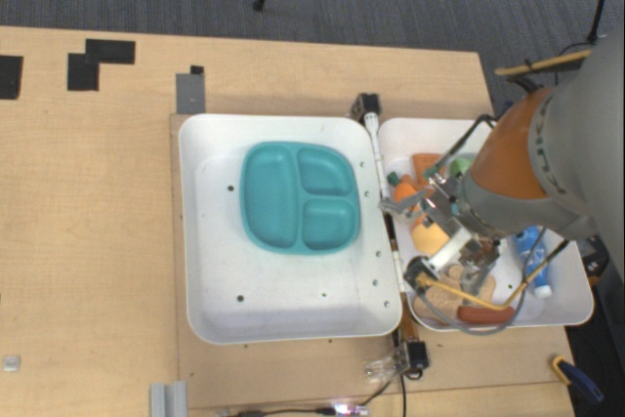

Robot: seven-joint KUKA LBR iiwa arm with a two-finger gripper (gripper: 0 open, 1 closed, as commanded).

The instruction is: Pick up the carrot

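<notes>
Reaching is the step in hand, by my reading: the arm (527,161) hangs low over the right-hand bin (576,303), with the gripper (444,234) down among the clutter there. Whether it has closed on anything I cannot tell. An orange piece that I take for the carrot (426,165) lies near the bin's far wall, just beyond the wrist; the next move calls for settling squarely over it, clear of the neighbouring items. A teal plate (298,197) sits in the left bin (210,239).

Teal divided plate (298,197) in a white bin (210,239) — carrot (426,165) seemingly orange.
</notes>
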